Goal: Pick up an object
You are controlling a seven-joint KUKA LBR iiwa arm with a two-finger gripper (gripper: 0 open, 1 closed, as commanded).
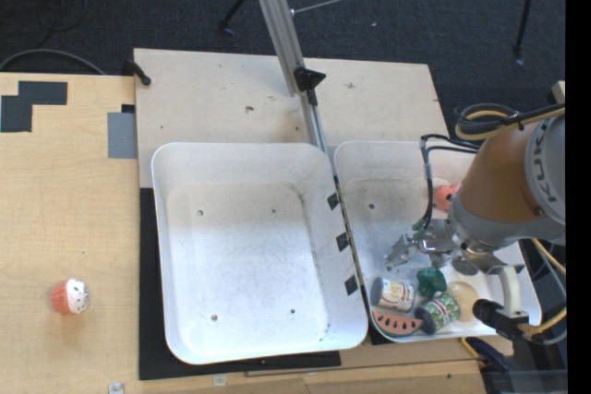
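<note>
My gripper [409, 251] hangs low over the right bin [369, 175], near its middle. Just below it lie several small objects in the bin's front corner: a white jar with a yellow label [397, 293], a watermelon slice [395, 325], a dark green piece [430, 280], a green can [442, 309] and a cream-coloured lump [463, 294]. An orange object [445, 196] peeks out behind the arm at the bin's right side. I see nothing lifted from the bin.
The left bin [185, 171] sits beside the right one, with black clips along the shared rim. An aluminium pole [280, 18] slants up behind the bins. A red and white ball [70, 297] lies on the wooden table far left.
</note>
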